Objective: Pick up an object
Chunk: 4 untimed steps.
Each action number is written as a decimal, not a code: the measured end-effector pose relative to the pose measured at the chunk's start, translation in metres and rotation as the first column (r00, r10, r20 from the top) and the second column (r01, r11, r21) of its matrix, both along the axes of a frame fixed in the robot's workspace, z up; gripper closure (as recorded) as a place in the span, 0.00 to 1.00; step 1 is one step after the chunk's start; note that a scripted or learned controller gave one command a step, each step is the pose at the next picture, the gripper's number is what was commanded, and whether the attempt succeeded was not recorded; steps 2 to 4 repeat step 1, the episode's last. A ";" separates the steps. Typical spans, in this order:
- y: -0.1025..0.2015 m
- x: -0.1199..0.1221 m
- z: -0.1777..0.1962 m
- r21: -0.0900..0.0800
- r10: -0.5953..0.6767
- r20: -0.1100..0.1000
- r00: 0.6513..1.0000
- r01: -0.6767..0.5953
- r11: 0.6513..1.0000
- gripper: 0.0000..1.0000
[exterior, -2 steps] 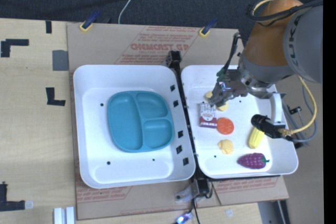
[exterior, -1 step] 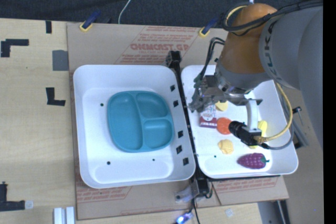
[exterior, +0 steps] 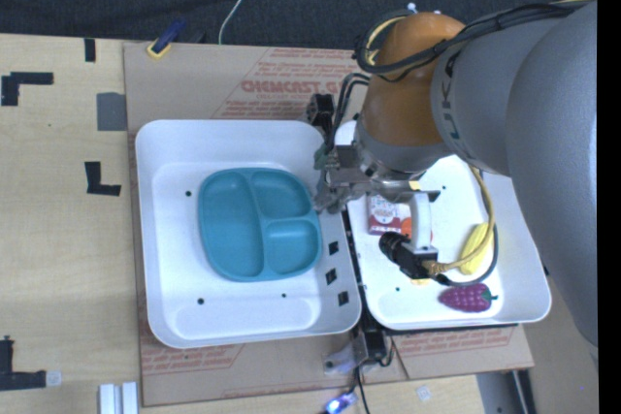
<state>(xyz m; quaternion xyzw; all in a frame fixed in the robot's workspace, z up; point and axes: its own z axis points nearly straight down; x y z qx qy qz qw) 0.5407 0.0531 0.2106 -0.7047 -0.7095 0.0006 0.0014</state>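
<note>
Looking down at the bench, the gripper (exterior: 330, 184) hangs over the divide between the two bins, right at the left edge of the right bin (exterior: 514, 305). Can't tell how it's set, the wrist blocks it, and nothing visibly hangs from it. Closest candidate is the small red-and-white packet (exterior: 385, 213) just to its right, long axis running toward the bin's near edge. The yellow banana (exterior: 475, 247) and purple grapes (exterior: 468, 298) sit further toward the near right corner. The teal divided plate (exterior: 258, 221) fills the middle of the left bin (exterior: 165, 160). I'd guess a short shift right does it.
</note>
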 end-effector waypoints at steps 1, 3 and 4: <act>0.044 -0.025 0.006 0.000 0.000 -0.001 1.000 0.000 1.000 1.00; 0.044 -0.025 0.006 0.000 0.000 -0.001 1.000 0.000 1.000 1.00; 0.044 -0.025 0.006 0.000 0.000 -0.001 1.000 0.000 1.000 1.00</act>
